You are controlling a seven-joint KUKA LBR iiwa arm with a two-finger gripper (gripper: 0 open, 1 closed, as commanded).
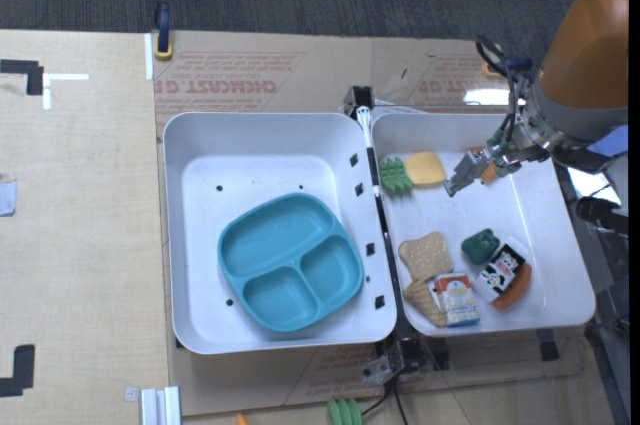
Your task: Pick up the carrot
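carrot (487, 169): small orange piece in right bin (560, 313), upper area, touching the end effector (472, 175) | axis: too hidden to tell | end effector: fingers' spread cannot be told, grasp unconfirmed | handling: likely light, stiff, smooth plastic toy; best pinched across its middle | neighbours: yellow piece (425, 168) nearby

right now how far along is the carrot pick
Done: the gripper sits low at the back of the right bin, beside the yellow piece. In hand: something orange shows right at the gripper, likely the carrot, but a grip between the fingers can't be confirmed. Left: securing it and lifting it clear of the bin.
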